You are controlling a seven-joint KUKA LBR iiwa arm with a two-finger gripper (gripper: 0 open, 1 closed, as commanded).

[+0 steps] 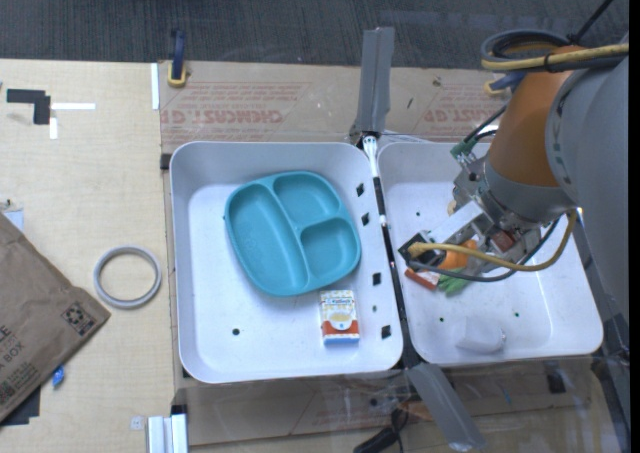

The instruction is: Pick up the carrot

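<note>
Carrot (455, 259) sits in the right bin (550, 303), left of centre, partly hidden by the gripper (482, 236). It lies just down-left of the gripper, very close. Long axis unclear. Gripper open or closed: cannot tell.

Bright, even overhead light, with faint soft shadows in the white bins (215, 341). Mild sheen on the blue plate (290, 231). Low-res and soft; the carrot (455, 260) looks smeary.
</note>
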